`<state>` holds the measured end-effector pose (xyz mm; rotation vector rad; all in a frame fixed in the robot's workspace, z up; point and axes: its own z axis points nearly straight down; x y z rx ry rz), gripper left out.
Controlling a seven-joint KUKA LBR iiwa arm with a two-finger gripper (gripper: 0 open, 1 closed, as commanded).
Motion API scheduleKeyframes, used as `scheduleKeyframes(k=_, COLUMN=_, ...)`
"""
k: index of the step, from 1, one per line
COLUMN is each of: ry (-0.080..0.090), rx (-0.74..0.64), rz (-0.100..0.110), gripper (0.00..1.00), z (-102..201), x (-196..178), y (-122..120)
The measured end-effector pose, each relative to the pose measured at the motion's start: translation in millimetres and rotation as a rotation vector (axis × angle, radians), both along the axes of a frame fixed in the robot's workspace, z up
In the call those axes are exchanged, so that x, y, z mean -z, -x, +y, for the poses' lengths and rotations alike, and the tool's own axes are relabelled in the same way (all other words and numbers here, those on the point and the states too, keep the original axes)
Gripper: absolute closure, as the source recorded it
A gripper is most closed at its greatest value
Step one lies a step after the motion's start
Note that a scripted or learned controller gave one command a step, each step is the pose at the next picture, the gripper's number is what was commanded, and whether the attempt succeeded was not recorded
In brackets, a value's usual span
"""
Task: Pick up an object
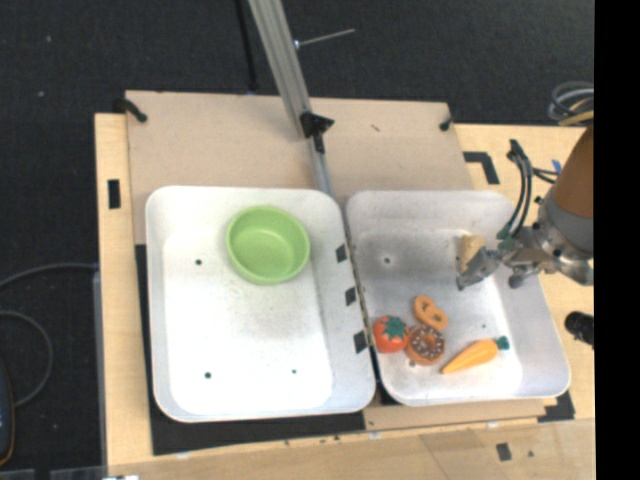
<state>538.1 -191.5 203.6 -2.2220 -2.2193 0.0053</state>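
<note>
The right white bin holds several toy foods: an orange pretzel, a brown donut, a red-orange tomato with a green top and an orange carrot. My gripper reaches in from the right and hangs over the bin's upper right part, above and to the right of the pretzel. A small beige piece shows right at the gripper's left side. I cannot tell whether it is held or lies on the bin floor.
The left white bin holds a green bowl near its back. A slanted metal post rises behind the gap between the bins. Cables hang by the arm at the right.
</note>
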Motion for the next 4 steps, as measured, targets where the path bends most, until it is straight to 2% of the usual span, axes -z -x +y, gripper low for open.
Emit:
scheduleKeyframes(k=1, ry=-0.001, rx=0.001, rz=0.000, gripper=0.00, z=3.1, x=49.0, y=-8.1)
scheduleKeyframes(k=2, ry=0.002, rx=0.003, rz=-0.009, gripper=0.00, z=1.1, x=98.2, y=-9.8)
scheduleKeyframes(k=3, ry=0.004, rx=0.008, rz=-0.016, gripper=1.00, z=-0.4, x=84.7, y=-11.2)
scheduleKeyframes(k=4, ry=0.002, rx=-0.004, rz=-0.011, gripper=1.00, z=0.2, x=20.2, y=-14.1)
